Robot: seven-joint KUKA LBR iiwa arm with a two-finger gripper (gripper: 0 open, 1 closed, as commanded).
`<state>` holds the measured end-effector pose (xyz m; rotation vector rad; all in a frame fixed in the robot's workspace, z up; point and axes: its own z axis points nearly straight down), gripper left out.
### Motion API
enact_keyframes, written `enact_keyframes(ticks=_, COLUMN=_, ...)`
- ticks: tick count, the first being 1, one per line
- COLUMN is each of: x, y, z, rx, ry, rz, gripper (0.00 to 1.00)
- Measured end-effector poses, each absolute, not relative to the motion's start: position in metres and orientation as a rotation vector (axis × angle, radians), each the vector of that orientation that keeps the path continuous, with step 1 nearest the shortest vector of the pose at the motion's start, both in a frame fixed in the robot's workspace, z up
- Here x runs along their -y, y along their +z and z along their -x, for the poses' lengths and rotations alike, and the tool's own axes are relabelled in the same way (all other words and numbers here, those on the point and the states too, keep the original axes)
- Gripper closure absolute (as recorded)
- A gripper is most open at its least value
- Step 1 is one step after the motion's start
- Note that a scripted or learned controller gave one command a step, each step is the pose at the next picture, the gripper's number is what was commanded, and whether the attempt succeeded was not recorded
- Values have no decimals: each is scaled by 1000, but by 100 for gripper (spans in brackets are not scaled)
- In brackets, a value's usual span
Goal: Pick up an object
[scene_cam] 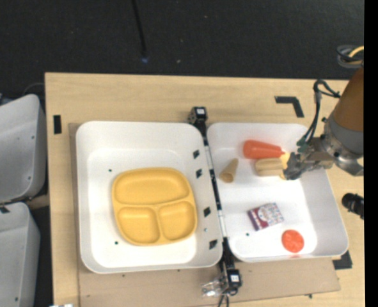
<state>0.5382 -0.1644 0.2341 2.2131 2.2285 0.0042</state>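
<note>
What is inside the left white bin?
The left white bin holds one thing: a yellow plastic plate with three compartments, lying flat near the middle, all three bare. The bin floor beneath the plate is covered, so nothing can be said about it.

Divided tray (154,204) in left bin (86,171)

Yellow tray (153,204), orange carrot (262,149), white bins (86,171)
</note>
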Motion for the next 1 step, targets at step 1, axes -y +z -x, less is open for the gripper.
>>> enact_keyframes(ticks=1, x=123, y=236, z=-539, rx=-2228, ry=2, rz=-2215, gripper=100)
